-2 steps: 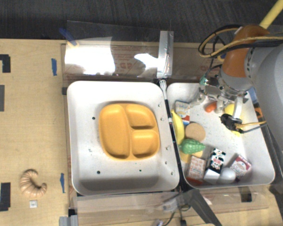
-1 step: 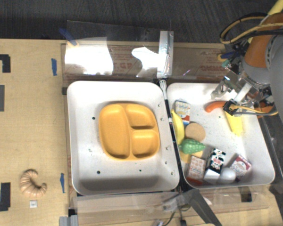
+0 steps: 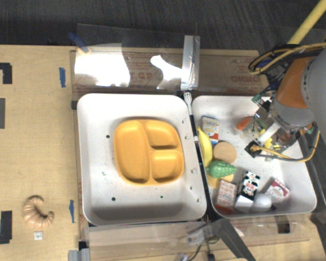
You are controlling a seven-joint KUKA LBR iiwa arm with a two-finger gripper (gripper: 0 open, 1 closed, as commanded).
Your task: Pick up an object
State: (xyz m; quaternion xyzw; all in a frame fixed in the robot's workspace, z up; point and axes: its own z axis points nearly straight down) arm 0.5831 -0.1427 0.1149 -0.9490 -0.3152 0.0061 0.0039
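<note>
Gripper point(image 3: 259, 125): above right bin point(image 3: 231, 110), beside orange item point(image 3: 243, 124); grip state cannot be told.
Left bin point(image 3: 92, 145): holds yellow divided tray point(image 3: 148, 149), centred.

The tray point(image 3: 148, 150) is mustard yellow, the banana point(image 3: 205, 147) yellow, the toy point(image 3: 221, 170) green, the carton point(image 3: 250, 184) spotted black-and-white.

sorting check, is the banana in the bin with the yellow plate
No, the banana lies in the right bin, against its left wall.
</note>
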